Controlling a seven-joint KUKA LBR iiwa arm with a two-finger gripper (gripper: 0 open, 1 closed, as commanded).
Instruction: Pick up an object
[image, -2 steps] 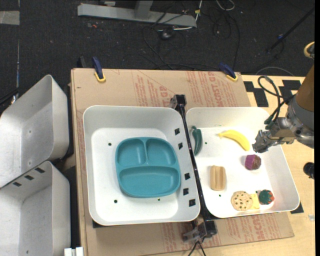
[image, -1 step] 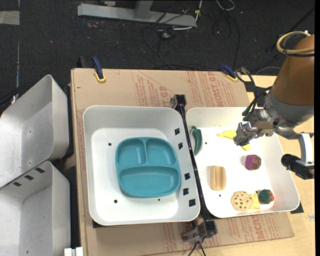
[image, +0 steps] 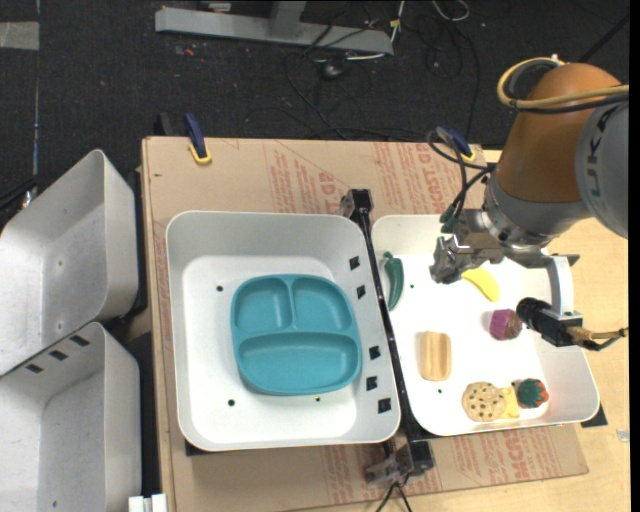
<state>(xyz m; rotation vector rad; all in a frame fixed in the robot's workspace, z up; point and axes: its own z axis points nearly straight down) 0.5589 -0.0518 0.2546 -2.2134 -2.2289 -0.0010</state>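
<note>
Arm: grey with an orange band, reaching in from the right above the right bin.
Left bin: holds a teal divided plate.
Right bin: holds the small food toys.
Gripper: low over the right bin's upper left part, just beside the banana; whether it is spread or closed cannot be told.
Bread: mid-bin.
Cookie: near front edge.
Green pepper: by the left wall.
Purple piece: right of the bread.
</note>
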